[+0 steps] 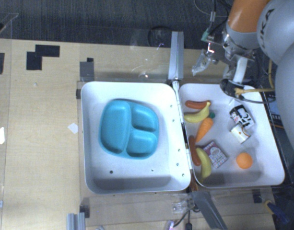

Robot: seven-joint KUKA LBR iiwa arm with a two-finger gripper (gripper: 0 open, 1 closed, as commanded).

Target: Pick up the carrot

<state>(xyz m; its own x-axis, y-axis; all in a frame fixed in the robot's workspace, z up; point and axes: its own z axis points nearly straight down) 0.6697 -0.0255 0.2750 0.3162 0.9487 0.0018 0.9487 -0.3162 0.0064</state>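
Carrot [204,129], single, lies beside two bananas [196,113] in the right bin [274,150]; end effector [218,63] hovers beyond its far rim, fingers spread, holding nothing.

Robotics lab, arm [274,23], white bins [89,143]

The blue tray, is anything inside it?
No. The blue tray in the left bin shows bare compartments. What lies beneath it is covered.
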